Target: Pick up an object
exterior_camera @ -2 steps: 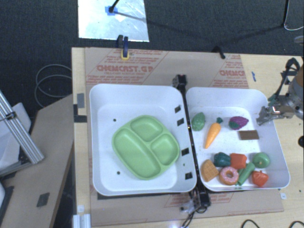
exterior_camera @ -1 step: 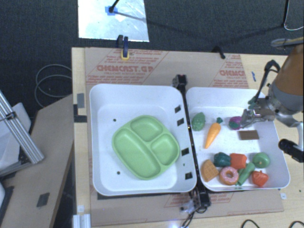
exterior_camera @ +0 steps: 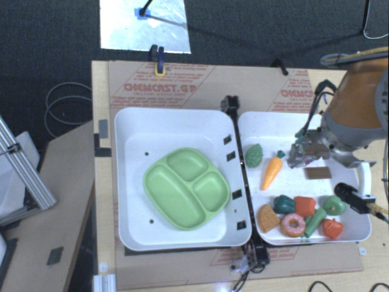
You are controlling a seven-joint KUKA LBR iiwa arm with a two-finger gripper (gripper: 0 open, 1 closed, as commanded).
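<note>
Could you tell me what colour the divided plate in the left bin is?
Light green plate, camera view.

Cardboard-topped bench (exterior_camera: 182, 81) with two white bins side by side, left bin (exterior_camera: 130, 163), right bin (exterior_camera: 267, 123).

**Right bin crowded low, open up top; left bin open around the tray**

Right shallow white bin (exterior_camera: 267, 121): toys packed along the 6 o'clock wall: tan waffle piece (exterior_camera: 268, 218), teal lump (exterior_camera: 283, 204), pink-frosted donut (exterior_camera: 293, 225), red pepper (exterior_camera: 305, 205), green cucumber-like stick (exterior_camera: 315, 222), green round vegetable (exterior_camera: 333, 204), red tomato-like piece (exterior_camera: 332, 228). These sit touching or just beside each other, little gap between. Orange plastic carrot (exterior_camera: 272, 171) and dark green leafy lump (exterior_camera: 253, 155) sit near the 9 o'clock wall. Brown flat rectangle (exterior_camera: 318, 173) at centre-right. Grey arm's gripper (exterior_camera: 301, 156) blocks the middle, just beside the carrot top. Bare floor toward 12 o'clock.

Left shallow white bin (exterior_camera: 130, 163): light green divided plastic tray (exterior_camera: 185, 188) fills the centre; bare floor at 12 and 9 o'clock.
</note>
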